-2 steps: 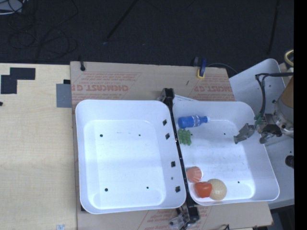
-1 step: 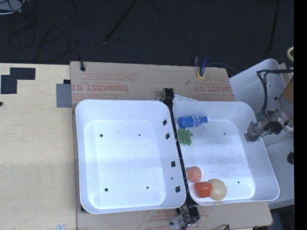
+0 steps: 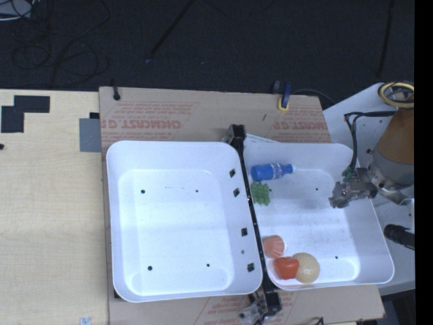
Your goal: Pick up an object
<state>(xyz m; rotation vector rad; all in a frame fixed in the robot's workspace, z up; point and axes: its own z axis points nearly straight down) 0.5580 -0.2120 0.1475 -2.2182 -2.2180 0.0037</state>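
So far, nothing is lifted. The claw [image 3: 340, 196] is seen low at the right bin's [image 3: 369, 266] right side; whether its tips are apart or together cannot be told. The bottle [image 3: 271, 171] and green piece [image 3: 260, 193] lie near the divider, well apart from it; three round things [image 3: 292, 261] sit in the front corner. Reach, grasp and lift are left.

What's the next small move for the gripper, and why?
Probably shift the gripper left toward the blue bottle. It sits at the right bin's right side with nothing visibly between its fingers, and the bottle lies apart from the other items.
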